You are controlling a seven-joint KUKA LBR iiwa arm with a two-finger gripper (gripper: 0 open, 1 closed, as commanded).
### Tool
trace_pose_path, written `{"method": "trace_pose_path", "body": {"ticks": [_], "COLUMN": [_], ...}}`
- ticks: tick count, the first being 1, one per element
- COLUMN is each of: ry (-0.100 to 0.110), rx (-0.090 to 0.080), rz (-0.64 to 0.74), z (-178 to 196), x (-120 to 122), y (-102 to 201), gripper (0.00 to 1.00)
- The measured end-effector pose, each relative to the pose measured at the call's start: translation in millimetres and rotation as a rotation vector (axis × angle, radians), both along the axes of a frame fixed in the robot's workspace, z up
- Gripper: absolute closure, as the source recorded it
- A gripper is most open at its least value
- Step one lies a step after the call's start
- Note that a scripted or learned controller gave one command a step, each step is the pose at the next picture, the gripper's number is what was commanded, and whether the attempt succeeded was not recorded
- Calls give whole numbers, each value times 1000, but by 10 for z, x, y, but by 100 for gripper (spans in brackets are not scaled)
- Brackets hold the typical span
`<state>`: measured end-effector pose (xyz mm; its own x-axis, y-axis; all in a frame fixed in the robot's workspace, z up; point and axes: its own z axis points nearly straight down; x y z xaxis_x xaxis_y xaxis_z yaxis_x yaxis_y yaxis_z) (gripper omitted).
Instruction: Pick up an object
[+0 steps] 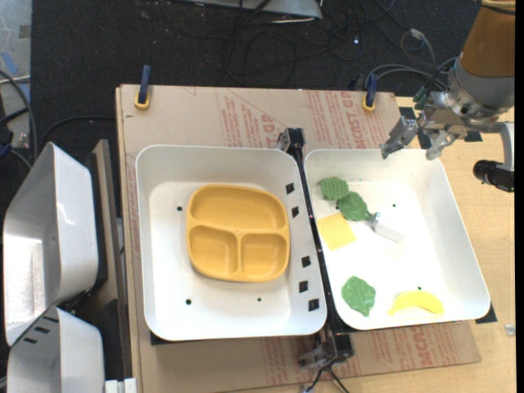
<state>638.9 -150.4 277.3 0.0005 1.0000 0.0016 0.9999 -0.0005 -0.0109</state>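
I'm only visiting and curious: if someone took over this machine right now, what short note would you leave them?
Gripper: open, holding nothing, hovering above the back edge of the right bin.
Right bin: two green broccoli-like pieces, a yellow square slice, a small white piece, a green leafy piece and a yellow banana.
Left bin: a yellow divided tray.
Done: nothing picked up.
Left: lower into the right bin, grasp one item and lift it.
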Motion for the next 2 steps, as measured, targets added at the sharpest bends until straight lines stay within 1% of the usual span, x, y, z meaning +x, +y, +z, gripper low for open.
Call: {"method": "trace_pose_path", "body": {"ticks": [1, 2], "ry": [-11, -7], "rx": [-2, -2], "rz": [2, -1], "z": [68, -388], "x": [19, 42], "y": [4, -55], "gripper": [0, 0]}}
